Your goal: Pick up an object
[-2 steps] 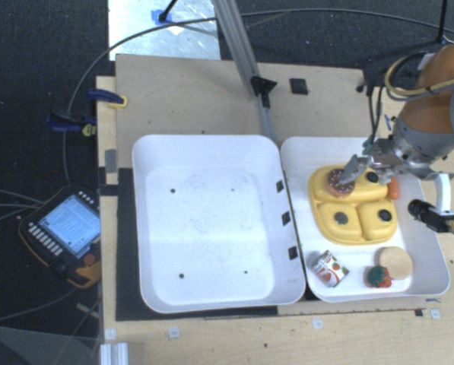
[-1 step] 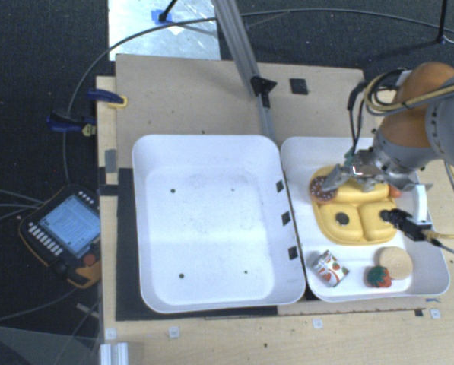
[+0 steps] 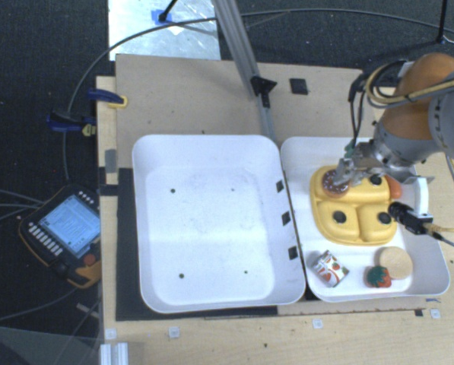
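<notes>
Arm: your grey arm (image 3: 420, 131) comes in from the right, with its orange band at the top right corner.
Gripper: your gripper (image 3: 342, 175) is low over the right bin (image 3: 439, 276). It sits at the top left corner of the yellow toy.
Grip: you cannot tell from here if it is grabbing anything or let go.
Yellow toy: the big yellow toy (image 3: 356, 207) with black dots is right under your gripper and spreads out below it and to its right.
Round thing: a small reddish round thing (image 3: 334, 182) sits on the yellow toy, right at the tip of your gripper.
Small can: a little red and white can (image 3: 329, 268) lies well below your gripper, near the bin's front edge.
Round cookie: a tan round piece (image 3: 396, 261) is below your gripper and off to the right.
Berry: a red and green berry toy (image 3: 377, 277) is just beside the cookie, touching it or nearly so.
Left bin: the other white bin (image 3: 204, 223) is to the left of your gripper.
</notes>
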You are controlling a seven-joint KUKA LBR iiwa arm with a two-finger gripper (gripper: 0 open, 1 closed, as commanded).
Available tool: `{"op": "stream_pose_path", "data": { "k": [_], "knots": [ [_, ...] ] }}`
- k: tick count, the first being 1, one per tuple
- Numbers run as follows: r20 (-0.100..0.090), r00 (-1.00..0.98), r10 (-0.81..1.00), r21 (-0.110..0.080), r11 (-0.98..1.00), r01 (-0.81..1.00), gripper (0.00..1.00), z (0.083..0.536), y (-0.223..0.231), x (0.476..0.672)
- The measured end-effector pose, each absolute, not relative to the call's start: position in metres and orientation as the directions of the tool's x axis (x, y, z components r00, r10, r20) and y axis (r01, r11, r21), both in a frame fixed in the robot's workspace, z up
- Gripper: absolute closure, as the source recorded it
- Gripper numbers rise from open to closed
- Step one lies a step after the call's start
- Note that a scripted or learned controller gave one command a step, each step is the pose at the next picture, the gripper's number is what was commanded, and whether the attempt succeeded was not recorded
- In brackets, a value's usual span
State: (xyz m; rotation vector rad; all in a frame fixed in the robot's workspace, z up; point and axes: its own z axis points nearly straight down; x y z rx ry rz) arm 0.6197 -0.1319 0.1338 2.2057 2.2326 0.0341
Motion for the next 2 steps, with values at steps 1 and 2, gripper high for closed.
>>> {"op": "stream_pose_path", "data": {
  "k": [1, 2],
  "knots": [
    [-0.002, -0.004, 1.000, 0.006, 0.004, 1.000, 1.00, 0.181, -0.137, 0.616],
    [-0.001, -0.005, 1.000, 0.005, 0.005, 1.000, 1.00, 0.206, -0.137, 0.618]
  ]
}}
